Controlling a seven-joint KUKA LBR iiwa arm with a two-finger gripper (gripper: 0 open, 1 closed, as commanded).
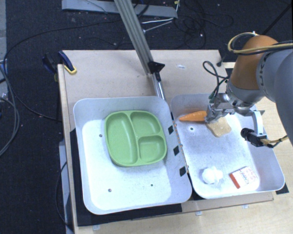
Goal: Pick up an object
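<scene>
From the overhead camera I see the claw [215, 114] down in the right bin [265, 181], low over its far left corner, right where an orange carrot [192, 117] and a tan bread-like piece [220, 128] lie touching or nearly touching each other. I cannot tell how far the claw stands open, nor whether it has anything; the wrist body hides that spot. Both items look to be resting on the bin floor, so I judge the pick not yet made: the approach is done, the closing and lifting are left.

Other candidates in that bin sit near the front wall: a white lumpy object [212, 174] and, just beside it, a small red-and-white box [244, 177]. They are well apart from the claw. The left bin [91, 189] carries a green divided plate [136, 138].

For room, the carrot lies close to the dividing wall between the bins, so a sideways move left is tight. The middle of the right bin's floor is bare, and lifting straight up looks free, though a slanted metal pole [141, 41] stands behind the bins on the desk [105, 67]
</scene>
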